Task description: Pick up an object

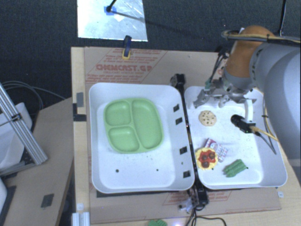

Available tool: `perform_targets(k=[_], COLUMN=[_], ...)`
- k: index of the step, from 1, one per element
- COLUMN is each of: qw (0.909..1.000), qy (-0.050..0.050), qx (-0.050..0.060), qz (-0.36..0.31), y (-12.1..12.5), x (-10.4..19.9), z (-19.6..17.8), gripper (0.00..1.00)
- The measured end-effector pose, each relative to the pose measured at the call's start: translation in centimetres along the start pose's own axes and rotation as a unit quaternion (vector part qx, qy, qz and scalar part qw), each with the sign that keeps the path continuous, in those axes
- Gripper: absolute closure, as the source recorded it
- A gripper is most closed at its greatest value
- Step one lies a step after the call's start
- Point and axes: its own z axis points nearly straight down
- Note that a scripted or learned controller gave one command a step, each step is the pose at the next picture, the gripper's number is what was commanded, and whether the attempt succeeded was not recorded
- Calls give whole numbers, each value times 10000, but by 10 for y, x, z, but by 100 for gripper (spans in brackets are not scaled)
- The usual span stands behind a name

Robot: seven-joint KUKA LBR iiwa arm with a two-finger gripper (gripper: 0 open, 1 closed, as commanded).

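Note:
The right bin (268,173) holds several small items. A round tan cookie (207,118) lies near its back left. A red and yellow pizza toy (206,157) sits toward the front, with a crinkled wrapper (217,148) touching its right side. A green leafy toy (234,167) rests near the front edge. My gripper (220,97) hangs over the back of the right bin, just behind and slightly right of the cookie, with nothing seen in it. The grey arm with its orange band (244,51) rises behind it.
The left bin (101,173) holds a green divided plate (133,125). A black clip-lined wall (184,126) separates the two bins. A black part with a yellow cable (242,124) hangs over the middle of the right bin. A silver sheet (112,13) lies behind the bench.

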Motion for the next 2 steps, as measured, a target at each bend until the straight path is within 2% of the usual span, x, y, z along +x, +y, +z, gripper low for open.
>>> perform_targets(k=[1,2], qw=[10000,10000], qy=[-6,10], qx=[17,26], qz=[49,46], y=[-10,-2], x=[-51,-112], z=[11,10], gripper=[0,0])
